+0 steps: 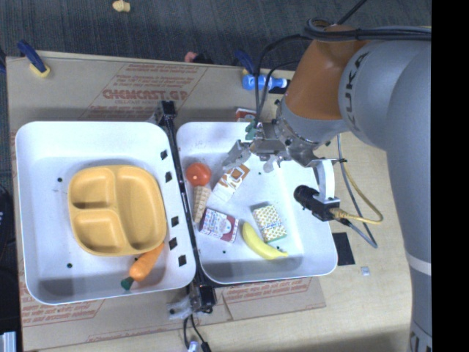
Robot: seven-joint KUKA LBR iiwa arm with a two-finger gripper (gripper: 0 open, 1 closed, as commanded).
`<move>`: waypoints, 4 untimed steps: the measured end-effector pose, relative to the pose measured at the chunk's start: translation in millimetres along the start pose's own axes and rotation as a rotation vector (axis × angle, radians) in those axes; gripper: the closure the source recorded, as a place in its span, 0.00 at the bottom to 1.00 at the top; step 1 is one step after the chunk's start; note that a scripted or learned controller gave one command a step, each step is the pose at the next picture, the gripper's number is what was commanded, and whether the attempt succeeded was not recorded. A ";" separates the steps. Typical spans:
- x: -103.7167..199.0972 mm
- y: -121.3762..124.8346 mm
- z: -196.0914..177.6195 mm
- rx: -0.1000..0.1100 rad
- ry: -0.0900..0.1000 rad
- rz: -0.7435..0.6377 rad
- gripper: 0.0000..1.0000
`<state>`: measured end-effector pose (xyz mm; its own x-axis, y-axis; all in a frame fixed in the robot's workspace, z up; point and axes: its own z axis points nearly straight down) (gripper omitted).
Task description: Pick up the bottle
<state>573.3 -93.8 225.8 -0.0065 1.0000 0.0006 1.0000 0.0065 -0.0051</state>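
Two bins are sitting side by side on the bench, and the action is all happening over the right bin (315,262). The arm (366,72) is reaching in from the right, and its gripper (251,158) is hanging low over the back half of that bin. Its fingers (236,152) are looking spread apart to me, with nothing between them.

The bottle (231,177) is lying on its side on the bin floor, tilted, just beside and slightly in front of the gripper. A tomato (198,173) is sitting just to its left and a cone (200,200) is lying near its lower end. A packet (218,224), a banana (261,243) and a small box (269,222) are lying nearer the front, apart from it.

I am reading this as the approach step: the gripper is lining up, and no grasp is showing yet. The next move is asking for a small shift toward the bottle, a turn of the wrist so the fingers are straddling its narrow width, then a descent and a close. The tomato and cone are crowding one side, so a finger coming down there could nudge them or roll the bottle away.
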 end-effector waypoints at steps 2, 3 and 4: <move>15.5 -24.8 -243.4 -0.004 0.000 0.380 0.00; 16.2 -24.6 -253.3 -0.002 -0.002 0.370 1.00; -26.0 -62.3 -159.5 0.000 0.000 0.365 1.00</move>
<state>512.0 -120.3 385.6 0.3513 0.9363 -0.0016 0.9363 -0.3513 -0.0045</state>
